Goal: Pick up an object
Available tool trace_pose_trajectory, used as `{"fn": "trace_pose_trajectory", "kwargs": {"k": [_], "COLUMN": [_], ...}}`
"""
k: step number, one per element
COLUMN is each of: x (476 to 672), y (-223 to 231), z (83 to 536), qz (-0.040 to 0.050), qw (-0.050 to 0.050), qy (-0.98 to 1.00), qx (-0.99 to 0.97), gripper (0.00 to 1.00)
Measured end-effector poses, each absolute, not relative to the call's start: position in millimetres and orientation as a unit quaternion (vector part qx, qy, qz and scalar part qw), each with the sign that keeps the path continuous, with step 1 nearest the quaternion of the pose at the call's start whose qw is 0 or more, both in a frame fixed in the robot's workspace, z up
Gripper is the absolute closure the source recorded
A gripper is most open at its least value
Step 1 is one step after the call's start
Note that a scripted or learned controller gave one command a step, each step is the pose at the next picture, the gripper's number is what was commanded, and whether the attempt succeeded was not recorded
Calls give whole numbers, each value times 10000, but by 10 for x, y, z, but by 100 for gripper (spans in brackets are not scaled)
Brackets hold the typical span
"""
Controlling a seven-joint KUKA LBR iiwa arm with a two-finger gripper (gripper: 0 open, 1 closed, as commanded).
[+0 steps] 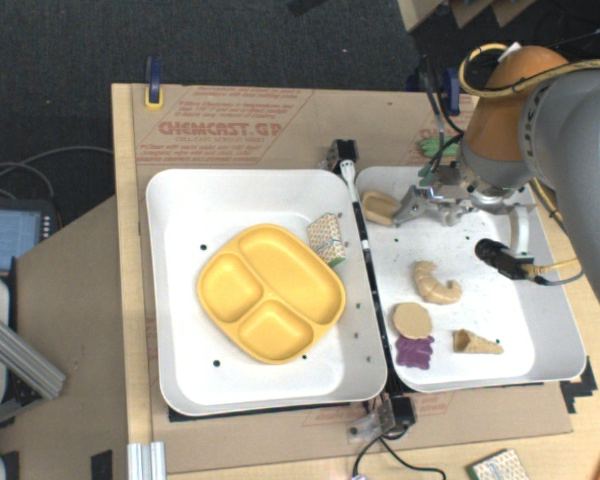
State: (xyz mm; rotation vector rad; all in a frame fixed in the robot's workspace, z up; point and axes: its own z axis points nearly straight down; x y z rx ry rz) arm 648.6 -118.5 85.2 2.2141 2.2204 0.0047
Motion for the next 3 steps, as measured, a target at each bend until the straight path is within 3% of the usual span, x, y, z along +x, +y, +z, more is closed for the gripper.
{"fn": "trace_pose_trajectory", "kwargs": {"k": [1, 2, 3], "x": [5798, 6580, 5932], "y": [-1138, -964, -967], "z": [844, 857, 845], "qz": [-12, 14, -15], "qw": [-24, 25, -28], "qy": [7068, 7079, 7066], "qx": [7074, 7063, 7076], "gripper": [0, 0, 0]}}
